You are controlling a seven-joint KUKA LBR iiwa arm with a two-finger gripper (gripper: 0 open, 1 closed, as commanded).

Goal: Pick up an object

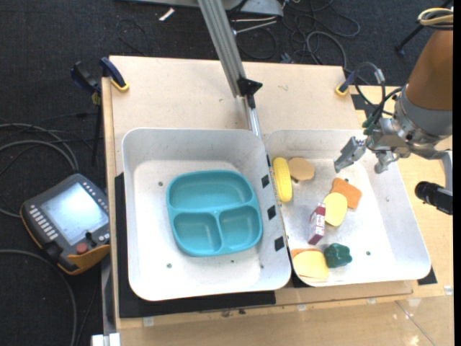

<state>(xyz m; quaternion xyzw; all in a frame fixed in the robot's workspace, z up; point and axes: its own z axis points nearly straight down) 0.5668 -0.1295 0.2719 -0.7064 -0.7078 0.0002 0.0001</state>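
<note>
- The two-finger gripper [364, 155] hangs above the upper right part of the right white bin [403, 215]. Its two fingers stand apart and nothing is between them, so it holds no object.
- I judge that the nearest candidate is the orange wedge-shaped toy [347, 193]. It lies just below the gripper in the view, a little to the left, and its long axis runs on a slant from upper left to lower right.
- A small yellow block [335, 212] touches the orange wedge at its lower left side, and a red and white packet [317, 224] lies just beside this block. A grasp on the wedge could therefore push these neighbours.
- The tan round cookie-like piece [301, 169] lies to the left of the gripper and stands more free. Beside it, the long yellow banana-like toy [282, 179] lies along the left wall of the bin, with its long axis nearly vertical in the view.
- Near the lower edge of the same bin lie a dark green pepper-like toy [337, 254] and a flat yellow round piece [311, 265], which touch each other. They are well apart from the gripper.
- The left white bin [144, 193] bears a teal plastic tray with three compartments [215, 212], far from the gripper.
- The wall between the two bins would hinder a grasp on the banana-like toy.
</note>
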